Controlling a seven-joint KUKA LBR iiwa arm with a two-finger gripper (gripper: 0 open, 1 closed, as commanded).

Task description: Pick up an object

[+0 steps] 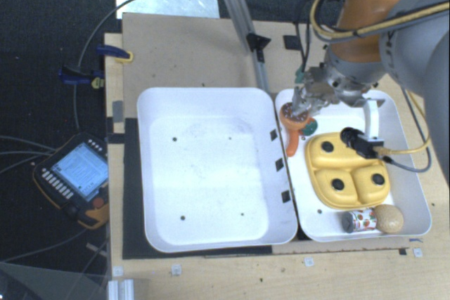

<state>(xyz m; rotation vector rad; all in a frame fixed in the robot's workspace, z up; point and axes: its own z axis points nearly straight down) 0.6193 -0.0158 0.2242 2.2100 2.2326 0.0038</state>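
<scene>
Reaching in from the right, the grey arm [415, 31] with its orange band hangs its end effector [305, 109] over the upper left corner of the right bin [404, 144], close to the wall that this bin shares with the left bin [204, 172]. Whether the end effector is open or closed cannot be told from this angle, and nothing can be seen gripped in it.

Just below the end effector lies an orange toy [290, 137], long and narrow, running along the right bin's left wall. Its upper end sits right under the tool, and whether the two touch cannot be told. A small green piece [309, 128] shows beside that upper end.

Near the middle of the same bin rests a yellow moulded piece [348, 175] with rounded lobes and dark spots. Below it, by the bottom wall, a small can [358, 221] lies on its side, with a tan ball [389, 218] just beside it on the right.

Both bins sit on the brown table [183, 53]. A handheld controller [74, 175] with a lit screen lies off the table's left edge, and a blue clamp [83, 76] grips that edge higher up.
</scene>
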